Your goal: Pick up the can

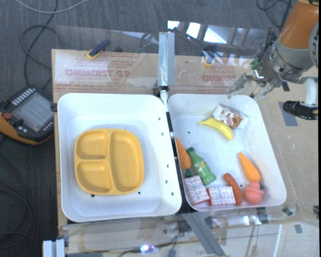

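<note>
Two white bins sit side by side: the left bin (96,108) holds a yellow tray (109,160), the right bin (224,157) a scatter of toy food. My gripper (250,90) hovers over the right bin's far rim, fingers spread wide, holding nothing. The can (229,116) lies near it, just below, touching a banana (218,127).

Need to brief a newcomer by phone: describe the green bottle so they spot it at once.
Find the white bin on the view's right, then its left wall. The green bottle lies slantwise there, beside a carrot and above two red-and-white boxes. It is that bin's only green thing.
</note>
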Controlling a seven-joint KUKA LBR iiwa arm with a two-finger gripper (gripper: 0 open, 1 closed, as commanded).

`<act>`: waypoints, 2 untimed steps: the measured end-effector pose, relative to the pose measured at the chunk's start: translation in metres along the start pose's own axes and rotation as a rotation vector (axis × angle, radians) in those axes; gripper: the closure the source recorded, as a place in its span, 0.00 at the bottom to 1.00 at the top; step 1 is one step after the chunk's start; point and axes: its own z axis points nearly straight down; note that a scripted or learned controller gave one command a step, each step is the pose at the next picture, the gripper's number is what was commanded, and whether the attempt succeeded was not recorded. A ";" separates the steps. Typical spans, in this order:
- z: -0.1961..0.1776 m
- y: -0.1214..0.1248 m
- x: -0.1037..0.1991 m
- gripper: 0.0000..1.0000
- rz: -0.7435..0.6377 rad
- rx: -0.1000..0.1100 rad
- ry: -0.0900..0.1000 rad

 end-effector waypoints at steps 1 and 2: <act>0.114 0.009 0.011 0.00 -0.016 -0.006 -0.005; 0.096 0.009 0.047 0.00 -0.008 -0.001 -0.002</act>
